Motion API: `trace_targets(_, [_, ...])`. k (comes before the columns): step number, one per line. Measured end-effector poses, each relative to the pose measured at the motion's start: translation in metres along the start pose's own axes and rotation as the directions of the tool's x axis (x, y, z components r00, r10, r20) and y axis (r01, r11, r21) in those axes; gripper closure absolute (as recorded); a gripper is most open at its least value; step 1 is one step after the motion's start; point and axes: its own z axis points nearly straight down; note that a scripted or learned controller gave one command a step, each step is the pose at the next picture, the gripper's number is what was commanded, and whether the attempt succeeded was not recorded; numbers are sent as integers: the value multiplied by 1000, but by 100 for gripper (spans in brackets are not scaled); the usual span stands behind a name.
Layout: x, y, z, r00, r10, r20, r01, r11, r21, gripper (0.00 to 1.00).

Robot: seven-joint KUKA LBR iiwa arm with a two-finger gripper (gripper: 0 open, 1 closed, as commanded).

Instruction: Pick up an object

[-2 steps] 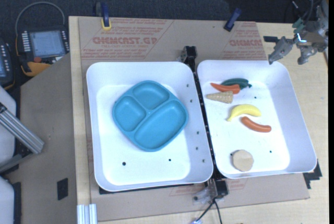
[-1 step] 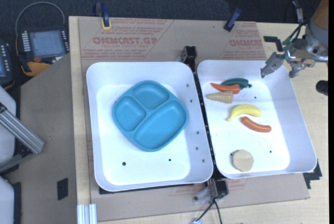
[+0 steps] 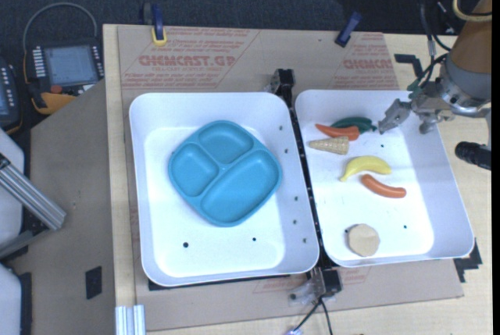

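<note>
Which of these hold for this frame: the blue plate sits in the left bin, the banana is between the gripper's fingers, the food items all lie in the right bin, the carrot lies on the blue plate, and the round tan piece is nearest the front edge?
1. The blue divided plate sits in the left bin. True.
2. The banana is held between the fingers of the gripper. False: it lies on the floor of the right bin, apart from the gripper, which holds nothing.
3. All the food items lie in the right bin. True.
4. The carrot lies on the blue plate. False: it lies in the right bin, beside the green vegetable.
5. The round tan piece lies nearest the right bin's front edge. True.
</note>
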Motion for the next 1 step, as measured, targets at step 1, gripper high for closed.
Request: trace_targets(1, [9, -4, 49, 1000, -1, -1, 1, 1000, 2, 0])
